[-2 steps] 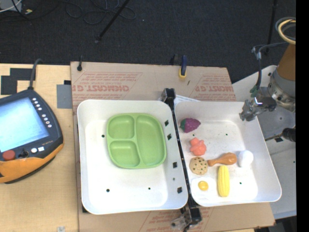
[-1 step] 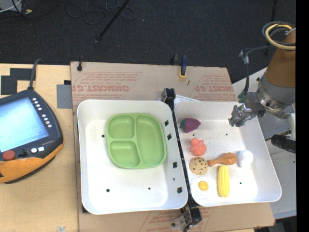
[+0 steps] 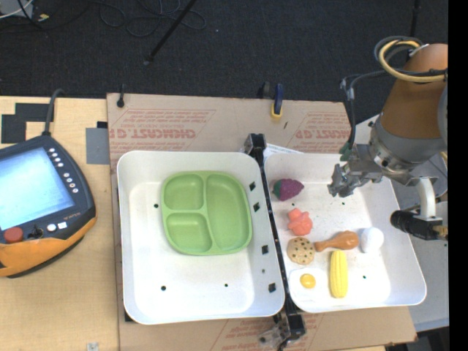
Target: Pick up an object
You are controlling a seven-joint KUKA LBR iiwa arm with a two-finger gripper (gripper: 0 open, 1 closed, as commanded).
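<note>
Cardboard (image 3: 161, 126) under the bins bears upside-down red print reading roughly "CHEMCAST". Gripper (image 3: 342, 183) hovers at the right bin's (image 3: 409, 287) twelve o'clock.

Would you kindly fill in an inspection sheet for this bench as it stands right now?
Surface: two white bins side by side, left bin and right bin, on cardboard.
Job's things: in the right bin, purple grapes, pink toy, cookie, drumstick, corn cob, fried egg, white ball.
Clutter: green divided plate in the left bin.
Grippers: gripper over the right bin's far part, apart from the toys.
Cables: black cables on the floor behind.
Surroundings: teach pendant at left.
</note>
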